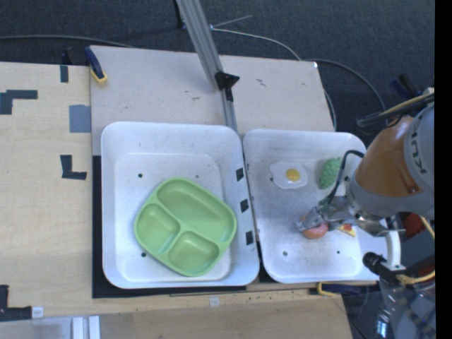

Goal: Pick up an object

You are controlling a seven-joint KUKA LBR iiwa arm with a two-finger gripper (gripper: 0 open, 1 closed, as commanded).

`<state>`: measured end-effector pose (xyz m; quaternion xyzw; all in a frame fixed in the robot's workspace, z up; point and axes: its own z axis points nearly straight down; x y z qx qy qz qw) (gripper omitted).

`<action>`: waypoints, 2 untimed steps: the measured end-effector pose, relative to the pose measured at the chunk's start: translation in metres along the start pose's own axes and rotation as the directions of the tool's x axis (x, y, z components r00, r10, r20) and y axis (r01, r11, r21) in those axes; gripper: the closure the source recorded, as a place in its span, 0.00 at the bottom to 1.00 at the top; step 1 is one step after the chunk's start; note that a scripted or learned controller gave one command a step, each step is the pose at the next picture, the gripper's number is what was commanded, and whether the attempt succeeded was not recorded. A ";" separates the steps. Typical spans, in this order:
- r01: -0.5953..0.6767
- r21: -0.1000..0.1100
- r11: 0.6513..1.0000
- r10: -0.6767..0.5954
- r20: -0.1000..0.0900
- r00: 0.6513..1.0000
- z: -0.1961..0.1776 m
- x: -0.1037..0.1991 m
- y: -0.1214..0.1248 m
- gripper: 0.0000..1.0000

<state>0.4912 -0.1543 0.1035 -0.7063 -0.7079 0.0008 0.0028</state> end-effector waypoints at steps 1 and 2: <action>0.000 -0.008 1.000 0.000 0.004 1.000 -0.062 0.004 -0.001 1.00; 0.000 -0.010 1.000 0.000 0.004 1.000 -0.125 0.005 -0.001 1.00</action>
